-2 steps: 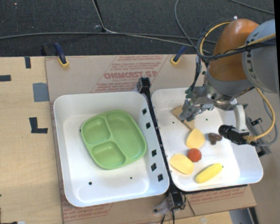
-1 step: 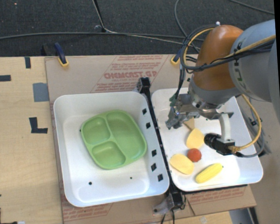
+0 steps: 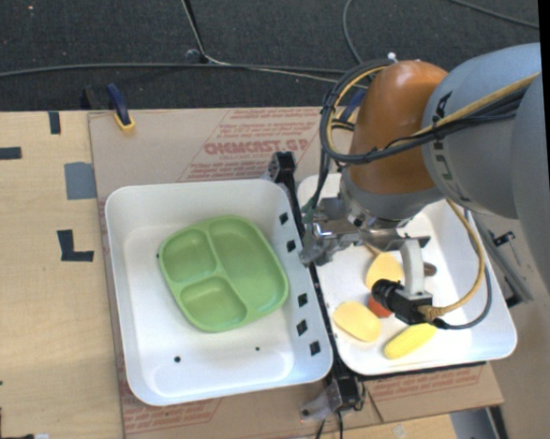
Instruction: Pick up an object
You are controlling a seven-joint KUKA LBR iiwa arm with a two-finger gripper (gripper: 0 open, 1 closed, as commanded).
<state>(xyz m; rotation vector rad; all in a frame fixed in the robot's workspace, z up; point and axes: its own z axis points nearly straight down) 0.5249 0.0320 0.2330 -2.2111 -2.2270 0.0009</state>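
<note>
In the left bin (image 3: 144, 364), a green divided plate (image 3: 224, 274), lying flat. In the right bin (image 3: 484, 326), near side: a pale yellow block (image 3: 357, 321), a yellow banana (image 3: 408, 342), another yellow piece (image 3: 384, 270) just beyond. Low over that bin's left wall, the end effector (image 3: 338, 240), grip impossible to tell.

The pale wooden bench (image 3: 37, 306) I work over bears black tape marks (image 3: 70, 245) and a grey rectangular patch (image 3: 81, 179) on its left part. A brown cardboard sheet with red print (image 3: 214, 148) lies flat on it, with a blue-and-yellow clamp (image 3: 120, 109) at its far left corner. On the cardboard, side by side and touching, sit a shallow white plastic left bin (image 3: 121, 271) and its matching right bin (image 3: 498, 339).
</note>
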